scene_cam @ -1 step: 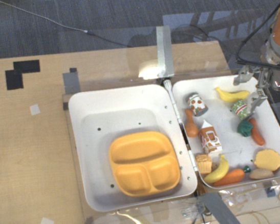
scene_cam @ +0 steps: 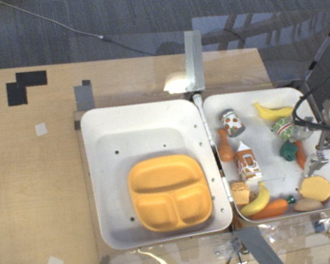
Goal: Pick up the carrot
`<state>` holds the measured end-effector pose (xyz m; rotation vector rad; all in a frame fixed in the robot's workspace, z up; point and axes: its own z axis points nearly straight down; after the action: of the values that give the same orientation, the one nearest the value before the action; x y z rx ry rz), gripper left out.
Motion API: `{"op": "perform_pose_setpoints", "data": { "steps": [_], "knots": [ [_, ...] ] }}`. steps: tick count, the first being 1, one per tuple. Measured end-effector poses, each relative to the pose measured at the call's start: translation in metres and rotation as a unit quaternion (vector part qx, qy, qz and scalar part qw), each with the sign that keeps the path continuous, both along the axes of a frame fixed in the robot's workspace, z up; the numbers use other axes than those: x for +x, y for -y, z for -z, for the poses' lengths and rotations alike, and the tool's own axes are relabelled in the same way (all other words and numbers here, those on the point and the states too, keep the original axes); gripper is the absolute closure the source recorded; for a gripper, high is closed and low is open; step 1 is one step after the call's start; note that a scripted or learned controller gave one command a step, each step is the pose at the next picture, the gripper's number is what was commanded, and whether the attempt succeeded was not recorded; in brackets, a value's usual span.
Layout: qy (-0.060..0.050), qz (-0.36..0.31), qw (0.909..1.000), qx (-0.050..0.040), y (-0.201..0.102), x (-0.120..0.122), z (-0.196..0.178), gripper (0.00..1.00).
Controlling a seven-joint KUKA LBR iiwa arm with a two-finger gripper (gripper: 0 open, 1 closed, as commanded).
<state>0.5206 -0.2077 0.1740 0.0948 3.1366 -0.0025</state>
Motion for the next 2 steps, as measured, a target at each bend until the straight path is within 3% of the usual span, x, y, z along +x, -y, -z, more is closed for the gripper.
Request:
{"op": "perform_pose_setpoints", "data": {
  "steps": [1, 2],
  "knots": [
    [0.001, 0.041, 0.9992, 0.0005, -0.002, -0.032, 0.048, 0.0],
    [0.006, 0.158, 0.9875, 0.0004, -0.002, -0.029, 0.084, 0.0]
  ]
}}
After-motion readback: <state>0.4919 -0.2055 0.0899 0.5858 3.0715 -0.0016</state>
